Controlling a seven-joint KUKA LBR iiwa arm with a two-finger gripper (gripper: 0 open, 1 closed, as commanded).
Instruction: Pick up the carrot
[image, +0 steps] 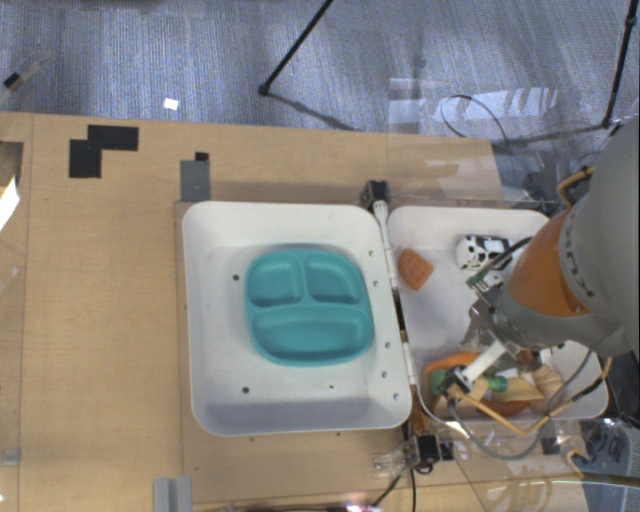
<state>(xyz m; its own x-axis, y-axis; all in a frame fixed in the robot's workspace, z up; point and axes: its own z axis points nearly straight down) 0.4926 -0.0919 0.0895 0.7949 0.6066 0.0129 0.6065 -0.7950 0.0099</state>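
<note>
- Camera view: we see the grey arm (590, 250) with its orange band reaching in from the right, over the right-hand white bin (440, 225).
- The gripper (462, 380) sits low over the near part of that bin, with a pale finger (480, 364) slanting down and to the left towards the bin's left wall.
- We cannot tell how wide the gripper stands, for the wrist and the clutter around it hide the gap.
- The carrot (455, 360) seems to be the orange piece with a green end just beside the gripper's tip, touching or nearly touching it on the side towards the left bin; we cannot tell whether it is gripped.
- Just right of the gripper lies a jumble of small things, among them a tan wooden piece (545, 382) and a red-orange piece (505, 405), too crowded to name further.
- Farther from us than the gripper, an orange waffle-textured wedge (415, 268) lies near the bin's left wall.
- Also beyond the gripper and close against the arm lies a small white and black toy (472, 250).
- Well to the gripper's left, the left bin (215, 300) holds a teal divided plate (308, 305) with three compartments, lying flat in the middle.
- Loose cables (500, 425) curl along the near edge of the right bin, below the gripper.
</note>
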